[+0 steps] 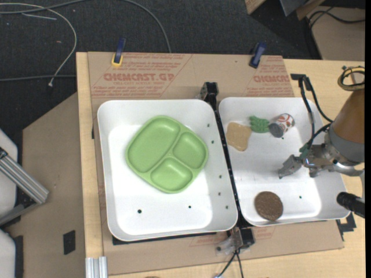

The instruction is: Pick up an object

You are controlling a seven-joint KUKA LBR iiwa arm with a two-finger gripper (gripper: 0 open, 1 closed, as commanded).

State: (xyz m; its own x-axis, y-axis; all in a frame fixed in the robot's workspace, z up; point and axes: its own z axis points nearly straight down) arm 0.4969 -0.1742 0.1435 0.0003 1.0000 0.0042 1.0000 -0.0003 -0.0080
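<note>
OK, status: the grey arm with the orange band (pixel 352 126) reaches in from the right over the right shallow white bin (pixel 324 210). The tool (pixel 295 165) sits low over the bin's middle-right area, with bare white floor under its tip; can't tell whether it's released or clenched, and nothing shows in it. Candidate objects in the right bin: a tan flat bread-like piece (pixel 238 136) at the far-left part, a green leafy toy (pixel 259 124) just right of it, a small round red-and-white object (pixel 282 123) beside that, and a brown round cookie-like disc (pixel 269 205) near the front edge. All lie apart from the tool. The left shallow white bin (pixel 116 213) holds a light green three-compartment plastic tray (pixel 167 153), tilted diagonally. The bench (pixel 93 155) is cardboard-topped.
</note>
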